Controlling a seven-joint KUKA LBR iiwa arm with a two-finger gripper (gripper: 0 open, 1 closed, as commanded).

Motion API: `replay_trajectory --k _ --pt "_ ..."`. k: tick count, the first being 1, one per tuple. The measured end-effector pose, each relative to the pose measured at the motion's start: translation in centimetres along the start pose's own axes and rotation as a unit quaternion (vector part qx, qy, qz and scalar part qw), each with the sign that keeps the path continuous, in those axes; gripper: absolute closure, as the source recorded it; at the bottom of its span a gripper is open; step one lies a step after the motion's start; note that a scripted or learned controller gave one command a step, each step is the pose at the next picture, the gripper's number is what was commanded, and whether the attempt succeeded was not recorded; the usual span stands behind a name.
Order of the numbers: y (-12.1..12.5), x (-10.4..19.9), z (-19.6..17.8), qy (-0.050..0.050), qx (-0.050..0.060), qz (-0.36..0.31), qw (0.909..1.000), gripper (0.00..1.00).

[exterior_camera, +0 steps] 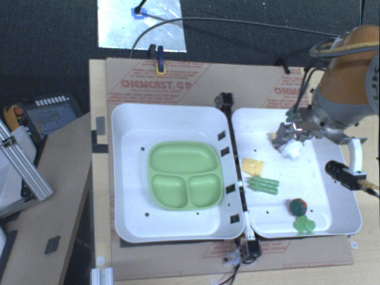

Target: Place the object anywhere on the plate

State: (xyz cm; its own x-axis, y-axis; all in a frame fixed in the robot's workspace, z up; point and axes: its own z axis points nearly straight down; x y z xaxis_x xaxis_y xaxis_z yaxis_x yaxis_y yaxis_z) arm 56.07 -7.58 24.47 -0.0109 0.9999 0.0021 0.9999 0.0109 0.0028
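Note:
A light green plate with three compartments lies in the left white bin. My gripper hangs low over the back of the right bin, directly above and touching or nearly touching a small white object. Further forward in the same bin lie a yellow wedge, a green ridged stick, a red and green round piece and a green leaf shape. Nothing rests on the plate.
The arm's grey and orange body looms over the right bin's back right corner. A black part juts in at the right rim. A black divider strip runs between the bins.

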Motion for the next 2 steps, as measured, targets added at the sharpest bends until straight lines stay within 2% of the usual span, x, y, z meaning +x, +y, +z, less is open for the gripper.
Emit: replay_trajectory --k 1,2 --pt "1.1 4.9 1.3 0.0 0.001 0.001 1.0 1.0" --pt "1.6 10.7 0.6 0.0 0.0 0.0 1.0 1.0"
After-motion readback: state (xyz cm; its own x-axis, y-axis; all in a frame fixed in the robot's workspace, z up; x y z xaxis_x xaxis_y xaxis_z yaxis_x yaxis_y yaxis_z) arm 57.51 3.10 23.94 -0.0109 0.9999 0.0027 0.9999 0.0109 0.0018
